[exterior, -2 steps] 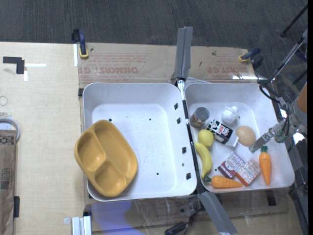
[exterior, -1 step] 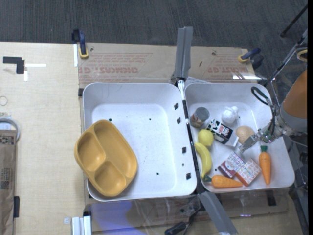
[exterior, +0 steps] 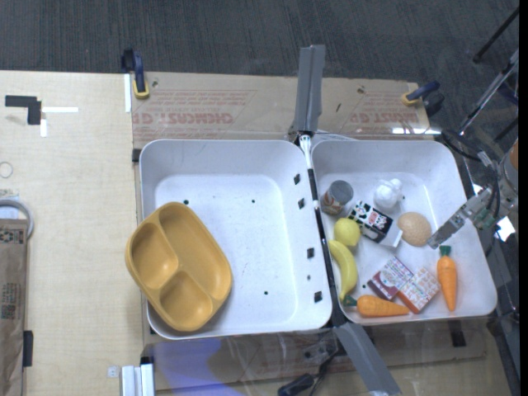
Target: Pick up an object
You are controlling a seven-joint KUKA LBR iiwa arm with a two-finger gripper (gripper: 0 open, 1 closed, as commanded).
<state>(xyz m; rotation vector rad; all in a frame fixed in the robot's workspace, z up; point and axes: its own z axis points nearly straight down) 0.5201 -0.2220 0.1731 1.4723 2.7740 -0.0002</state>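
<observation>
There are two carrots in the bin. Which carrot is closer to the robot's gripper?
The carrot standing up-and-down by the right bin's right wall, its green top just under the gripper. The other carrot lies sideways along the front wall, farther away.

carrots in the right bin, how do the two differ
The carrot by the right wall lies along that wall, green top pointing away from the camera. The carrot at the near edge lies crosswise, its green end beside the banana, and looks stubbier. Both are orange and lie flat.
</observation>
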